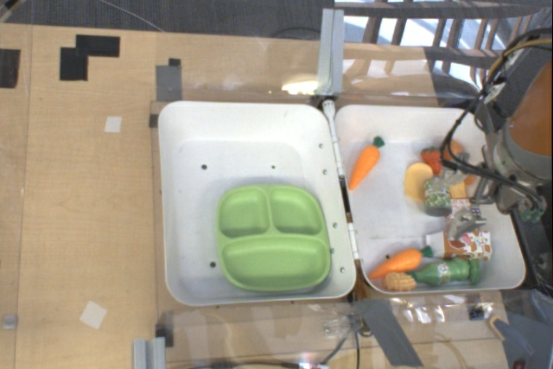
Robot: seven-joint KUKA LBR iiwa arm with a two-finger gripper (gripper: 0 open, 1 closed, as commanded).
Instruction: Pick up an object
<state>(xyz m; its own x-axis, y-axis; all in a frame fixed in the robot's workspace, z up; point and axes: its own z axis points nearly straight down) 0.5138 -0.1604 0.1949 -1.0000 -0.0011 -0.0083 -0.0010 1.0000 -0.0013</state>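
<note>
Wooden bench [78,212], right bin [380,203]: tool [467,216] above carton [471,244], grip unclear, label unreadable.

- Two bins sit side by side on the worktop [78,212].
- The left bin [186,151] holds a divided plate [273,238], toward its near side.
- The right bin [380,212] holds a carrot [364,164] near its left wall.
- A second carrot [396,262], a bottle [445,273] and a carton [469,244] lie along its near edge.

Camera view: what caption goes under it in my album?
Robot gripper hangs over toy food in the right bin; green plate waits left.
</note>
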